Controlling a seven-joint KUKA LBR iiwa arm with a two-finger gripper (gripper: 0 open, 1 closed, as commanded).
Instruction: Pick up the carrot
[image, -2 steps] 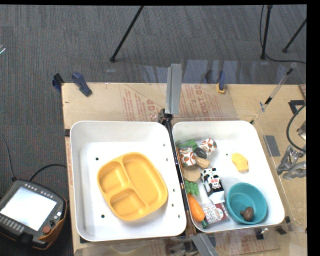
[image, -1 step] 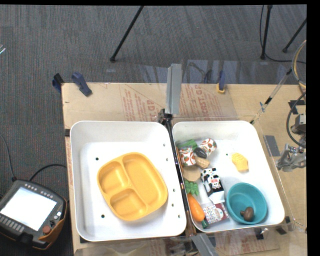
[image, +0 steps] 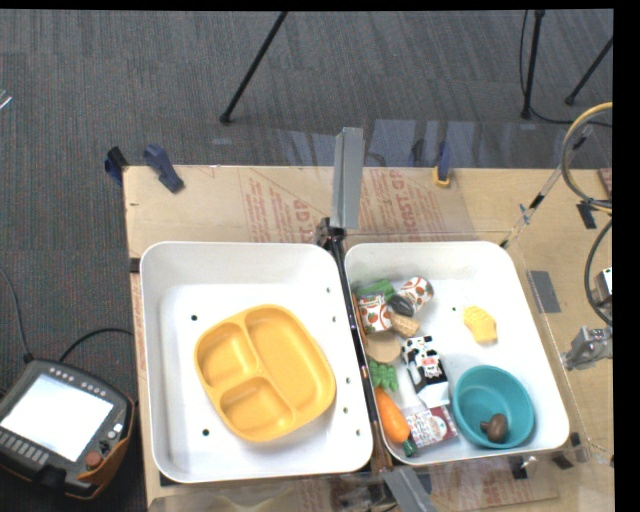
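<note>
The orange carrot (image: 392, 417) lies at the near left edge of the right bin (image: 505, 262), its green top pointing away, a small printed packet (image: 430, 428) just beside it. To the right sits a teal bowl (image: 492, 404) holding a small brown object (image: 495, 427). The left bin (image: 170, 270) bears a yellow divided plate (image: 264, 372). Farther back in the right bin lie a black-and-white cow-patterned carton (image: 423, 361), a yellow piece (image: 480, 324) and a cluster of small packages (image: 392, 303). The gripper's state cannot be told.
</note>
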